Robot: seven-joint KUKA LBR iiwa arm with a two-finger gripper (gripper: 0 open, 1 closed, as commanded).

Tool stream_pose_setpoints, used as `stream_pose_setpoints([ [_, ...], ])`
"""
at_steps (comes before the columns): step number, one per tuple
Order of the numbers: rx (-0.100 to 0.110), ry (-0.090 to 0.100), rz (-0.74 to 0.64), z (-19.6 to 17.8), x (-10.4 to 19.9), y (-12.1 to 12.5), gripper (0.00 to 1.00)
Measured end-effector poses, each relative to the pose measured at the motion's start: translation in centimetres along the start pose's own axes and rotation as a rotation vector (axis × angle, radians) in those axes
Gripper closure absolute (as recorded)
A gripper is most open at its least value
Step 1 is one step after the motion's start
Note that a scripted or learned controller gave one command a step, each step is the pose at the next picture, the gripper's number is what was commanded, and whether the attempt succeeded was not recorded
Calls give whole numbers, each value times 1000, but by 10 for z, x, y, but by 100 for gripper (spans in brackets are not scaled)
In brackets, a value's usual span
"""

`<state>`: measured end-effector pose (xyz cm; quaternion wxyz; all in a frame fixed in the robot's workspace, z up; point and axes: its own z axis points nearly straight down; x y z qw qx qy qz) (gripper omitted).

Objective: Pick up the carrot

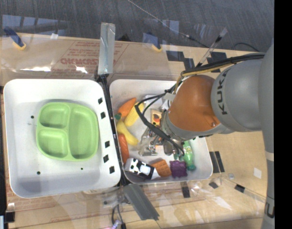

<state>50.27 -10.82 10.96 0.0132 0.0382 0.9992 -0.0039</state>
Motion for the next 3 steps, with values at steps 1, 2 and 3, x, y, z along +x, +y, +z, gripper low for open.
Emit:
stream_pose_setpoints([
  [1, -10, 19, -390, -138, 10, 7, 100],
  [2, -16, 26, -558, -92, 9, 40, 100],
  [3, -16, 19, -773, -135, -8, 34, 100],
])
